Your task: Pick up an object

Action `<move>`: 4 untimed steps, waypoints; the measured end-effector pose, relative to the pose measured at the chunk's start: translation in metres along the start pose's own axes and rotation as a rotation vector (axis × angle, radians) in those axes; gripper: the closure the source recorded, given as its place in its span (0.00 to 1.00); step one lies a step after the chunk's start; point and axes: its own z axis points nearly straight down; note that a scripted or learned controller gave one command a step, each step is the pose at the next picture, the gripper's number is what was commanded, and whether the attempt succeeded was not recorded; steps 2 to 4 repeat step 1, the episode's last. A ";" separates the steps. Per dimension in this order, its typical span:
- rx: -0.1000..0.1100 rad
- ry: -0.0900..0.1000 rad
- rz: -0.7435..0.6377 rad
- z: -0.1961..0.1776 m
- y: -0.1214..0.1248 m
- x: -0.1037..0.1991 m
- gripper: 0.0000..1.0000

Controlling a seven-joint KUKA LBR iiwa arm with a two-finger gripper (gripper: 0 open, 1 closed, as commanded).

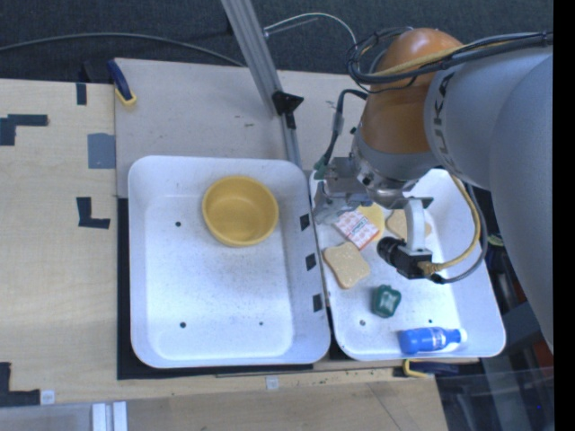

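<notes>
Toast (346,265) beside packet (358,229), perhaps touching.

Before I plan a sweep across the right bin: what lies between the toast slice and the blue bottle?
In the camera view, a small dark green object lies between the toast slice and the blue bottle.

This is a robotics lab bench, not a home or shop: a grey industrial arm (490,106) with an orange band and loose cabling reaches in from three o'clock over two shallow white bins (148,268) set side by side on a pale wooden benchtop (54,268). An aluminium rail (256,57) slants up toward twelve o'clock, black tape marks (87,212) dot the board at nine o'clock, and a cable (108,39) trails across dark flooring along the top. The bins hold assorted test items such as a yellow bowl (239,210), a blue bottle (429,338) and a toy bread slice (347,265).
</notes>
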 end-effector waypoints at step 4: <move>-0.002 0.000 -0.001 0.004 0.017 0.061 1.00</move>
